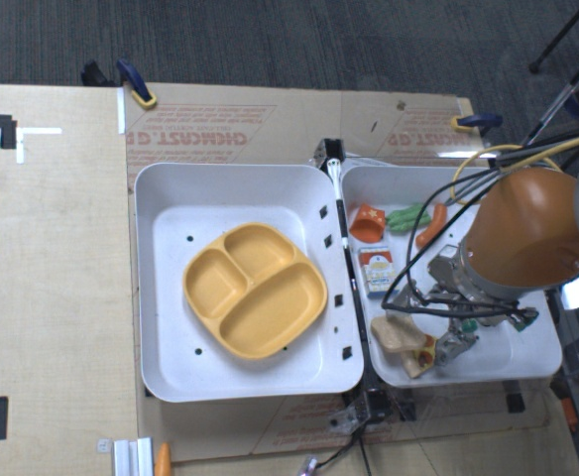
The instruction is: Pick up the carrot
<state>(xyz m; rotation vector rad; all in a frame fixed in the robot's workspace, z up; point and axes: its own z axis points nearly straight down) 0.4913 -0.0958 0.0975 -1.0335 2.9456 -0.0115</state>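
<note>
One carrot (431, 225) lies near the right bin's (537, 365) far edge, beside a green vegetable (405, 217). I cannot tell the pincer's (455, 345) state; it should probably approach squarely, avoiding neighbours.

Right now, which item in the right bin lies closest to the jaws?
The tan crumpled item at the near edge of the right bin, just left of the gripper. The orange cup, green piece, carrot and small carton lie farther back.

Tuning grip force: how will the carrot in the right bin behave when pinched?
The carrot looks like a smooth, slim toy, so probably stiff and light, and may slip. Its rounded, tapered shape could roll or pivot. It lies against the green item and partly under the arm, so a nudge might shift both.
</note>
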